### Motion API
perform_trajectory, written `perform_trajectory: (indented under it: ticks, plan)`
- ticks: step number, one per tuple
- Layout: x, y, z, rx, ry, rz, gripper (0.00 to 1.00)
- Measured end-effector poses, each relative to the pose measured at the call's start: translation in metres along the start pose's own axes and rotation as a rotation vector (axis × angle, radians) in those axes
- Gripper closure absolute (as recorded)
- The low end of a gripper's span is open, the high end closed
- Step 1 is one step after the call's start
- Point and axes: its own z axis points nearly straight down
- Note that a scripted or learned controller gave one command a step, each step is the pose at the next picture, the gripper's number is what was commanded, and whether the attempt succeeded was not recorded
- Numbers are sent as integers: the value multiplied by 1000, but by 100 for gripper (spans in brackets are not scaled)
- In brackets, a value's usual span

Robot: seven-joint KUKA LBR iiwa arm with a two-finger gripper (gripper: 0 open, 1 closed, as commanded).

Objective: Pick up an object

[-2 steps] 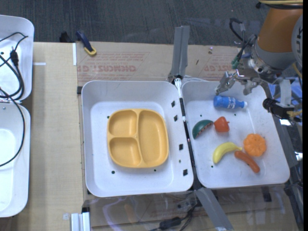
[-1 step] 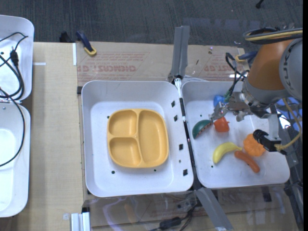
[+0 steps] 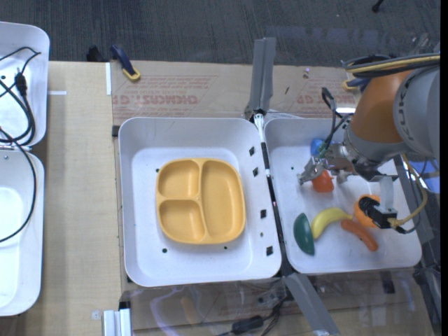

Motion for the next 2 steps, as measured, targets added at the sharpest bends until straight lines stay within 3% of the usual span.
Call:
perform_trajectory:
  ticks: [1, 2]
  plan:
    - [-2, -1, -8, 3, 0, 5, 100]
    - [58, 66, -99, 2, 0, -6, 100]
